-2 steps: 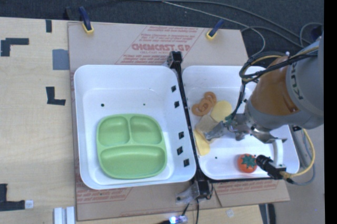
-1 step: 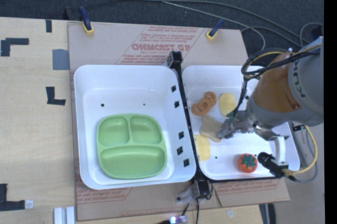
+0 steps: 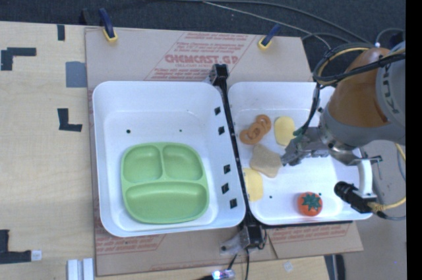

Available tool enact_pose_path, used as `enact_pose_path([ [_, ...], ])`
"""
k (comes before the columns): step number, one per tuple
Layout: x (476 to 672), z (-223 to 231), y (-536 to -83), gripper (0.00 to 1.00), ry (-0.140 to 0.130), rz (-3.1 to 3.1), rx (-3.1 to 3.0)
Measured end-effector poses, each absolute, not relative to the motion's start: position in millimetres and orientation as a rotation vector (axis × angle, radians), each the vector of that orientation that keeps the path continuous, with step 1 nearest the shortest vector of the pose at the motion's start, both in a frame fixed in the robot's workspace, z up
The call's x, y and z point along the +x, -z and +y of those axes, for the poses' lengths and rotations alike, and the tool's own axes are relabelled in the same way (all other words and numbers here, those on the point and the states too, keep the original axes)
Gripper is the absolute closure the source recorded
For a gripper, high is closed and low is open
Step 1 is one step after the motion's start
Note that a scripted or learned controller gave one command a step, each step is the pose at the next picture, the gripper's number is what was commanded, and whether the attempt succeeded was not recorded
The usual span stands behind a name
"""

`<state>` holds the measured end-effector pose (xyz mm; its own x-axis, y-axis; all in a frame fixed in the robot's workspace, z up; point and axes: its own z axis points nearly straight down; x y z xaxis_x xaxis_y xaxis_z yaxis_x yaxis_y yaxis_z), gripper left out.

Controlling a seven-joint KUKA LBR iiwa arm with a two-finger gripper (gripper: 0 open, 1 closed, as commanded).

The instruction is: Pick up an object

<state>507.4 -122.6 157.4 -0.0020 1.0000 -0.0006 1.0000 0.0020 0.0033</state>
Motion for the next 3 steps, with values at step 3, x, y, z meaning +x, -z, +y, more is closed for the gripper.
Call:
enact_pose_path([
  [3, 508.2, -74.4, -206.7, 1.0, 0.001, 2.228, 2.216],
])
